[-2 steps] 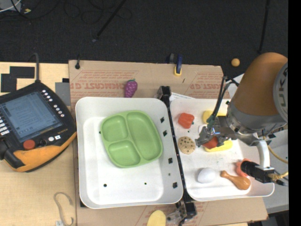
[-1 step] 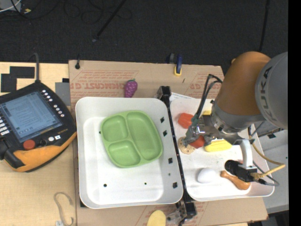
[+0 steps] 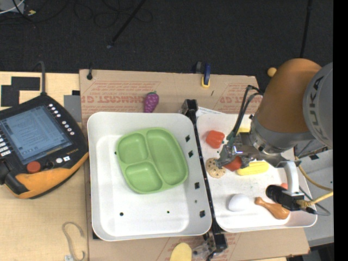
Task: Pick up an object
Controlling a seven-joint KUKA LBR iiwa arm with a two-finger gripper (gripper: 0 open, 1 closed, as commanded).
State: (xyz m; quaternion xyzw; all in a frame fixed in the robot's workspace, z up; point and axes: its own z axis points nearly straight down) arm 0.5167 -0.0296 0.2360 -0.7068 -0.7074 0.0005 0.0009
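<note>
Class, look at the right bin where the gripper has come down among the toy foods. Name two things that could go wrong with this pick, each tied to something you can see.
1. The gripper sits amid tight clutter: a red item, a yellow piece and a cookie crowd together, so it may pinch two things or push one aside.
2. It works near the divider between bins; a nudged cookie could wedge against that wall.

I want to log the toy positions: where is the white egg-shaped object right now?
The white egg-shaped object lies in the right bin near its front edge, left of the brown drumstick-like toy and below the cookie.
</note>
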